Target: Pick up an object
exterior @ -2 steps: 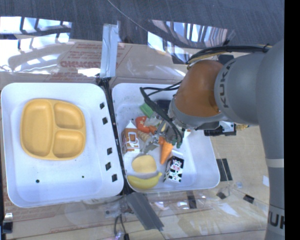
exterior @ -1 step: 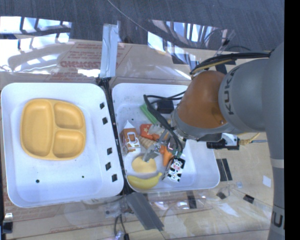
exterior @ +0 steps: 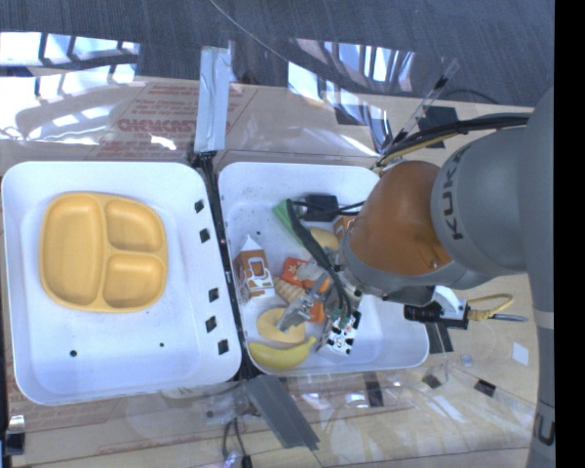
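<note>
Here the counter (exterior: pixel 97 115), covered in glossy brown sheeting, stands on dark grey carpet (exterior: pixel 97 3) and carries two white bins. Left bin (exterior: pixel 39 359): a yellow divided plate (exterior: pixel 102 252) at its 10 o'clock. Right bin (exterior: pixel 400 344): the grey arm (exterior: pixel 497 203) enters from 3 o'clock. The hand (exterior: pixel 312 305) hangs low over a banana (exterior: pixel 283 351), at the bin's 7 o'clock, beside a brown carton (exterior: pixel 254 273). Whether the hand is open or grips anything cannot be told.

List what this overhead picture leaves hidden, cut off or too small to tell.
- Gripper: finger state lost among the clutter, camera view.
- Right bin: its right part is covered by the arm.
- Banana: partly overlapped by other items.
- Small carton: print too small to read.
- Arm's base: cut off at the right.
</note>
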Controlling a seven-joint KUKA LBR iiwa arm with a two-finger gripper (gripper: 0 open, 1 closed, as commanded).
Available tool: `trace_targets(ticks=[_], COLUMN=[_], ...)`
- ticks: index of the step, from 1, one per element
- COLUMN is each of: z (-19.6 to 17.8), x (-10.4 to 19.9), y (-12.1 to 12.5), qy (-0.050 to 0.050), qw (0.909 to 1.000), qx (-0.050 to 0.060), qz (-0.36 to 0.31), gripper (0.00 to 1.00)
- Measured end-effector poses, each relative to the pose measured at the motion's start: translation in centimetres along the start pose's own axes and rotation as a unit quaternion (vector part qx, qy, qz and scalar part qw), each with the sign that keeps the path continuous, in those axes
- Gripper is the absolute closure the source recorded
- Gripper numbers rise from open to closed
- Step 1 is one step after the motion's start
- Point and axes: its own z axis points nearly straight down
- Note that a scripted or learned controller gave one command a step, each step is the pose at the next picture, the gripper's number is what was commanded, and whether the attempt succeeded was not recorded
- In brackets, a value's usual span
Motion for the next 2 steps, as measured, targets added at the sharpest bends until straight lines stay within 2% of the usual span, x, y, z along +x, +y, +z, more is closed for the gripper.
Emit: trace_targets(ticks=[1, 2], z=[0.1, 0.5], x=[0.7, -0.8], y=[1.8, 3.4], qy=[0.001, 0.011], qw=[0.9968, 0.9905], qx=[0.005, 0.008], qz=[0.08, 0.136], gripper=[0.0, 0.0])
